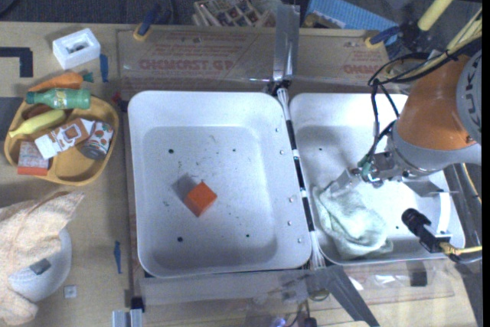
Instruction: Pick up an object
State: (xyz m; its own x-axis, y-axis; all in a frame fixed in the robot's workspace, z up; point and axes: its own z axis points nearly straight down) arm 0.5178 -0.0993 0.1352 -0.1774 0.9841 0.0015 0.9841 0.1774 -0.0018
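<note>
An orange cube [201,197] lies near the middle of the left bin [153,126]. A crumpled pale cloth [352,218] sits at the front of the right bin [329,115]. My gripper [351,178] reaches in from the right and hangs low over the cloth's upper left edge. Whether it touches the cloth is unclear. The grey arm with its orange band [432,119] covers the right side of that bin.
A yellow bowl [84,168] with a green bottle [60,98] and packets stands left of the bins. A small white box [76,47] sits behind it. A beige cloth [34,230] lies at the front left. A clear wall [207,57] stands behind the bins.
</note>
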